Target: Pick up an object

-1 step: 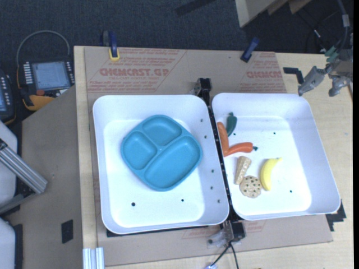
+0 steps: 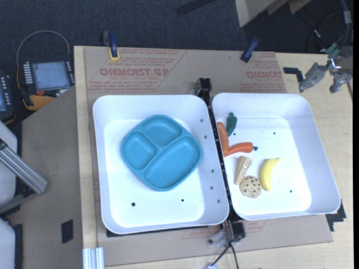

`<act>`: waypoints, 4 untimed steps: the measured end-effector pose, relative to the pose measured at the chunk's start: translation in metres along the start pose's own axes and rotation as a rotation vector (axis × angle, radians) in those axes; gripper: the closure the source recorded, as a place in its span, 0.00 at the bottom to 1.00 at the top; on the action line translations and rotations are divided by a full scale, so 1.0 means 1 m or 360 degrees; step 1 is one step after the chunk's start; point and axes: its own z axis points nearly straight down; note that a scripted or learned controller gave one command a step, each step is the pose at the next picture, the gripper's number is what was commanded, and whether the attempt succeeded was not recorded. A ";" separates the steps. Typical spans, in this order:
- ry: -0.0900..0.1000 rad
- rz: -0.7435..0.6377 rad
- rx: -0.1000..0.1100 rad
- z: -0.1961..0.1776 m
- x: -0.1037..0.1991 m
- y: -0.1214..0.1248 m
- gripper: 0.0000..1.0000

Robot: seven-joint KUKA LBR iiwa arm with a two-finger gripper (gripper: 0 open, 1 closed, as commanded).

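Banana lay in the right bin, standing nearly straight up and down, far below and left of the gripper, whose grip I could not tell

You see a bench covered with brown cardboard that has red printing near its far edge. Directly on it two shallow white bins stand side by side, with their inner rims almost touching: the left bin and the right bin. Small clamps grip the far edge of the cardboard.
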 end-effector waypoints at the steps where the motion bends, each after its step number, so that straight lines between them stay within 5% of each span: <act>1: 0.0003 0.0000 0.0010 0.062 0.003 -0.005 0.00; 3: 0.0003 0.0001 0.0010 0.171 -0.002 -0.004 0.00; 4: -0.0003 -0.0001 -0.0004 0.156 -0.002 -0.002 1.00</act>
